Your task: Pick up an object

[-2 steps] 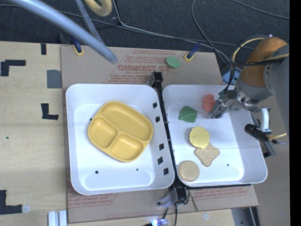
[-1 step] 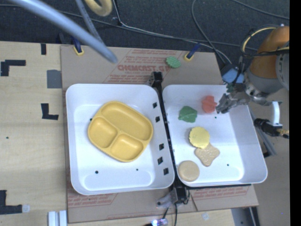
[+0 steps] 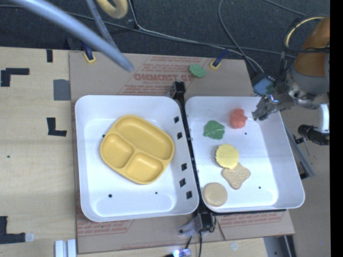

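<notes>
The right bin (image 3: 278, 159) holds several toy food pieces: a red piece (image 3: 238, 118) at the back, a green leaf (image 3: 214, 129), a yellow round piece (image 3: 227, 156), a tan cookie shape (image 3: 237, 175) and a beige disc (image 3: 215, 194). My gripper (image 3: 262, 110) hangs over the bin's back right part, just right of the red piece. Nothing shows between its fingers. The grey arm with its orange band (image 3: 313, 42) reaches in from the right.
The left bin (image 3: 86, 159) holds a yellow divided tray (image 3: 138, 149). A small green piece (image 3: 197, 71) lies on the cardboard behind the bins. Cables run across the dark floor at the back, and a grey pole (image 3: 69, 20) crosses the top left.
</notes>
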Available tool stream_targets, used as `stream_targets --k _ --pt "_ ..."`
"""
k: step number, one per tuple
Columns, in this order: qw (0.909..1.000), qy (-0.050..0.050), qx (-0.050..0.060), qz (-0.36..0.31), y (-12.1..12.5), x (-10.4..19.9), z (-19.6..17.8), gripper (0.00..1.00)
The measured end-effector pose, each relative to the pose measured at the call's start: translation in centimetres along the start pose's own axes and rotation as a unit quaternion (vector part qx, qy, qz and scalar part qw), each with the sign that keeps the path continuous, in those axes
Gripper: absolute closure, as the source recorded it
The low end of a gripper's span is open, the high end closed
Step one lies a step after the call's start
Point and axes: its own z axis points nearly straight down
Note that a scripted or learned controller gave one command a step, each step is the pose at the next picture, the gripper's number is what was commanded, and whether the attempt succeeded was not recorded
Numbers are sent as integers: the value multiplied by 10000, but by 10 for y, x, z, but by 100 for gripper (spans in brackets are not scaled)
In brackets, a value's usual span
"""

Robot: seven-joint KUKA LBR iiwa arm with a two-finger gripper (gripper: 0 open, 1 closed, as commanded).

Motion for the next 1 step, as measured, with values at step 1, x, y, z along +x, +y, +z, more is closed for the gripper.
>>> stream_targets --k 1 --pt "10000 2 6 1 1 0 -35 100"
